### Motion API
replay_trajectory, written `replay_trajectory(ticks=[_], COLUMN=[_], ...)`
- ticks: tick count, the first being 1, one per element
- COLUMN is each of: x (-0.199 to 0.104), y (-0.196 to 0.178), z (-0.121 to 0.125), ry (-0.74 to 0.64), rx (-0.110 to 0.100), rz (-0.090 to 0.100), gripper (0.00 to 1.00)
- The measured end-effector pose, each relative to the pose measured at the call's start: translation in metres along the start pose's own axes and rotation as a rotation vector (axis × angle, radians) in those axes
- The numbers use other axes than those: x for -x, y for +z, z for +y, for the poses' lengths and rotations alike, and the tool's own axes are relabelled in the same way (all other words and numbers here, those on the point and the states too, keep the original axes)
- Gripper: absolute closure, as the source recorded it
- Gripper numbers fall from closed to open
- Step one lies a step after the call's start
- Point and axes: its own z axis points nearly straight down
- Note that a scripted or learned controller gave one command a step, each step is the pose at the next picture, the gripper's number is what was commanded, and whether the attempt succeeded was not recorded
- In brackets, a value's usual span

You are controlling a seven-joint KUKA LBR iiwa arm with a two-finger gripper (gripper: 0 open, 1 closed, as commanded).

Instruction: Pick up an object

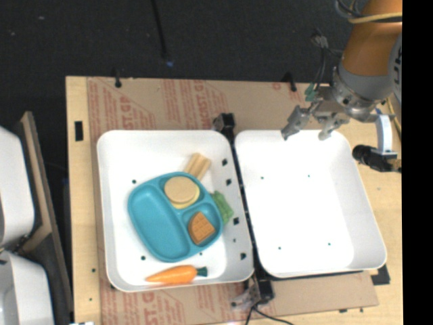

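My gripper (pixel 308 130) hangs over the far edge of the right bin (pixel 352 249), its two fingers spread open with nothing between them. All the objects lie in the left bin (pixel 111 181). A blue sectioned tray (pixel 152 225) sits in its middle, with a round tan cookie (pixel 182 189) and a brown toast piece (pixel 201 227) in its compartments. A tan wooden block (pixel 197 164) lies just behind the tray. A green piece (pixel 223 207) pokes out at the tray's right side. An orange carrot (pixel 174 274) lies along the near wall.
A black divider clamp (pixel 225 123) sits between the bins at the far side. The bins rest on a brown cardboard-covered bench (pixel 155 100). A black fitting (pixel 372 157) sticks out at the right bin's right edge.
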Motion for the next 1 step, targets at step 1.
replay_trajectory(ticks=[1], x=[-0.0186], y=[0.0421], z=[0.0488], ry=[-0.001], rx=[-0.002], rz=[0.0], gripper=[0.0])
